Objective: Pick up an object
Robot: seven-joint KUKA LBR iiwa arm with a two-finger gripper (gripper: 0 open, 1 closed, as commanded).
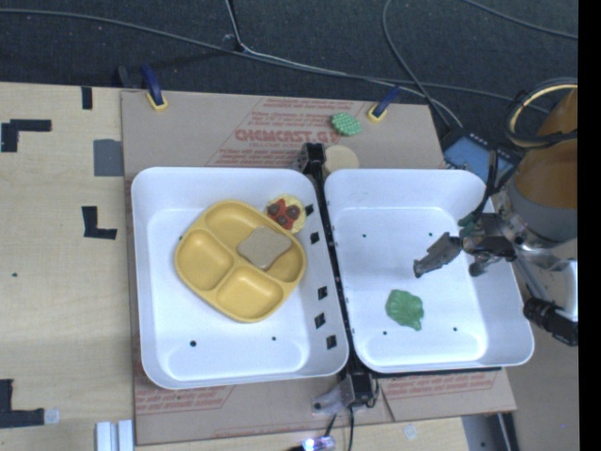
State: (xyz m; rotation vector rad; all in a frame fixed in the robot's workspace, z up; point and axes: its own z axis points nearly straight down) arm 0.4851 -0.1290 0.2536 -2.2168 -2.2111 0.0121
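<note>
A flat, lumpy green piece [405, 308] lay in the right bin [498, 341]. Above it hung the end effector [453, 252], fingers apart, holding nothing. Left sat a yellow tray [202, 261].

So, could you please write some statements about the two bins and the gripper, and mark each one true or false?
1. The yellow divided plate lies in the left bin. True.
2. The green object lies on the plate. False: it lies on the floor of the right bin.
3. The gripper is over the right bin. True.
4. The gripper holds the green object. False: the object lies apart from it, nearer the camera.
5. A tan square piece rests on the plate. True.
</note>
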